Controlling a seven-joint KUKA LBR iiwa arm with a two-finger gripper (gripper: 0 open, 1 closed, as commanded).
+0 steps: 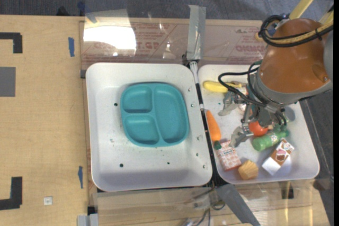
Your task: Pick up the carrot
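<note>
Carrot (pixel 213 126) lying in right bin (pixel 312 159), against its left wall, just far of small pink carton (pixel 228 157). Gripper (pixel 247 123) poised right of carrot, apart from it; jaws spread, nothing between. Teal divided tray (pixel 155 114) in left bin (pixel 100 129).

Toys crowd the right bin (pixel 310 164) at lower right of frame; the carrot (pixel 213 125) lies hard against its left wall, bare floor between it and the pincer (pixel 249 127).

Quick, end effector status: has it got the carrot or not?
End effector: over the right bin, grip state cannot be told. Carrot lies apart from it by the bin's left wall, not held.
</note>
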